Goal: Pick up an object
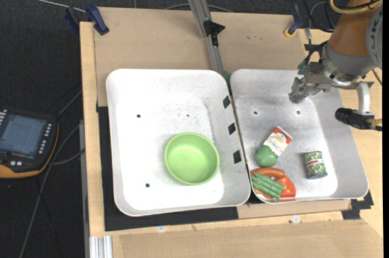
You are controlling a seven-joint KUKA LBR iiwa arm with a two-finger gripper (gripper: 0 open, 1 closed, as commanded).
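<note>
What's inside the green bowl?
The green bowl in the left bin shows just its smooth green inside; nothing sits in it. The bit of bin floor beneath the bowl is covered, so that stays unknown.

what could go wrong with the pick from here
The gripper sits over the bare upper part of the right bin, far from the items, so closing here would likely grab nothing. The white packet, green ball and vegetable pack are crowded together, so a grab might nudge neighbours.
</note>
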